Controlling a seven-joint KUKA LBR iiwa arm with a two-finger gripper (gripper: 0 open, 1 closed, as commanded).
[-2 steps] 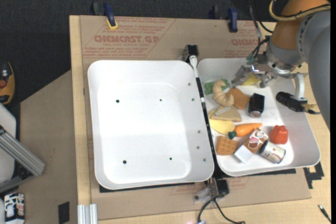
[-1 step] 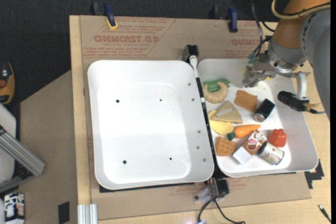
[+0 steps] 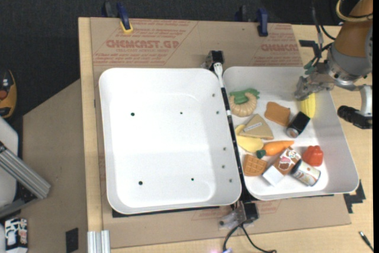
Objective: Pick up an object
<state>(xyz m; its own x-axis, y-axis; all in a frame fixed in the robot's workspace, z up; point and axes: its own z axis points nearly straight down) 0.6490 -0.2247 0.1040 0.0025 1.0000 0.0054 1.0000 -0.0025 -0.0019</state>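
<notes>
The right bin (image 3: pixel 349 170) holds several toy foods. Among them are a yellow corn-like piece (image 3: pixel 308 107), a black cylinder (image 3: pixel 298 124), a brown bread slice (image 3: pixel 277 112), a tan round piece with a green top (image 3: pixel 243 101), a pale wedge (image 3: pixel 256 126), a carrot (image 3: pixel 276 148), a waffle (image 3: pixel 254 165), a red piece (image 3: pixel 312 155) and a small can (image 3: pixel 307 173). My gripper (image 3: pixel 307 89) hangs at the bin's far right, just above the top end of the yellow piece. Nothing shows as lifted.
The left bin (image 3: pixel 112 127) lies beside the right one, with a black divider strip (image 3: pixel 226 115) between them. Both rest on a cardboard sheet (image 3: pixel 177 38) held by blue clamps (image 3: pixel 124 18). A black fitting (image 3: pixel 355 117) sticks out by the right bin's edge.
</notes>
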